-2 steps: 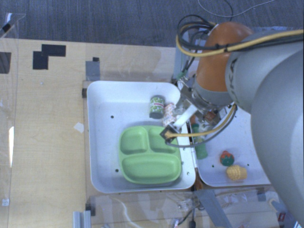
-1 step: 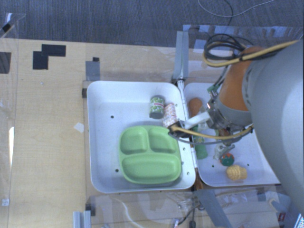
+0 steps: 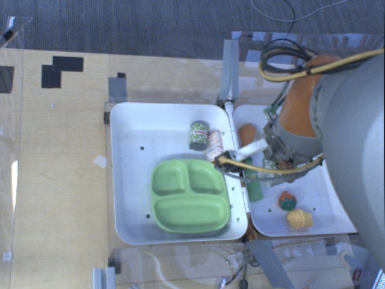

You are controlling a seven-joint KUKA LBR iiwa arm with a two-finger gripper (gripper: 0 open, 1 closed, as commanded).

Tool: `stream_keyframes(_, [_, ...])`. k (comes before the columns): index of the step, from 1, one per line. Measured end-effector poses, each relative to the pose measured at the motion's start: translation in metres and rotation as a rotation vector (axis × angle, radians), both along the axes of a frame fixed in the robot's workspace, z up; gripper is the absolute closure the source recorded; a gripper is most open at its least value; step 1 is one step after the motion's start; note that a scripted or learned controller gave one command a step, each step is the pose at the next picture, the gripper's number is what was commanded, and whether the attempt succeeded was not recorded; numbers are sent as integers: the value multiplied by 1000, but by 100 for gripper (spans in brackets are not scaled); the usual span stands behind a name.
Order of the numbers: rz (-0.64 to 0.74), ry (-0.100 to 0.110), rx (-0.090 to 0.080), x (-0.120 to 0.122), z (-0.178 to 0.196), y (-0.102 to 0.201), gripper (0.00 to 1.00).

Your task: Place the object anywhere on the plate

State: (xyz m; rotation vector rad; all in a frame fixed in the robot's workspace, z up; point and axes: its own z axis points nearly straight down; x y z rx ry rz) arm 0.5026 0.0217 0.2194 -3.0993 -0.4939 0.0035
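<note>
A green plate [image 3: 189,197] with three compartments lies in the front half of the left bin [image 3: 129,161]. Behind it stand a green patterned can [image 3: 198,135] and a pale patterned can [image 3: 214,146], the latter near the plate's far right corner. My gripper [image 3: 274,156] hangs over the left part of the right bin [image 3: 334,212], close to the divider between the bins. An orange oblong item [image 3: 247,133] lies just behind it, and a green item [image 3: 255,189] just in front, partly covered by the arm's parts. Nothing shows in the gripper's hold.
A red and green toy [image 3: 286,200] and a yellow knobbly toy [image 3: 299,220] lie toward the front of the right bin. The arm's big grey body [image 3: 355,143] covers that bin's right side. A yellow cable [image 3: 264,168] crosses above the divider.
</note>
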Motion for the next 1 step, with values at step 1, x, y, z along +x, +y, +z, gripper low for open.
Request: stream_keyframes(1, [0, 0, 0, 0, 0, 0, 0])
